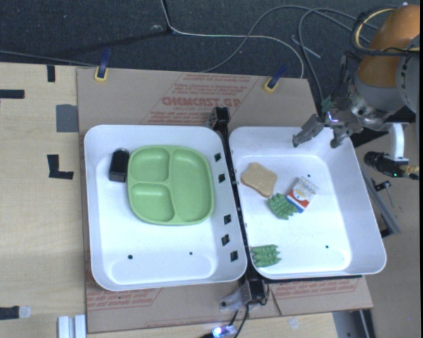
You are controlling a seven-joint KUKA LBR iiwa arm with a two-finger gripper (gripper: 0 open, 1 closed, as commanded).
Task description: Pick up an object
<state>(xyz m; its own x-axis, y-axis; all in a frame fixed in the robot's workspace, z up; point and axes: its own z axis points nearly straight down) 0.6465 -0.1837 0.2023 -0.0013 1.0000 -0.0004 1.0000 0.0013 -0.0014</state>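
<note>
The pincer (317, 136) hangs with its fingers spread apart and nothing between them, above the far edge of the right bin (352, 210). In that bin lie a slice of bread (259, 179), a small carton (301, 194) and two green items. The left bin (102, 210) carries a green divided plate (170, 185).

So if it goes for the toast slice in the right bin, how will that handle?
The toast lies flat with no upright edge showing, so a pinch may skid it along the bin. It looks like a light toy: probably stiff, unlikely to roll.
</note>
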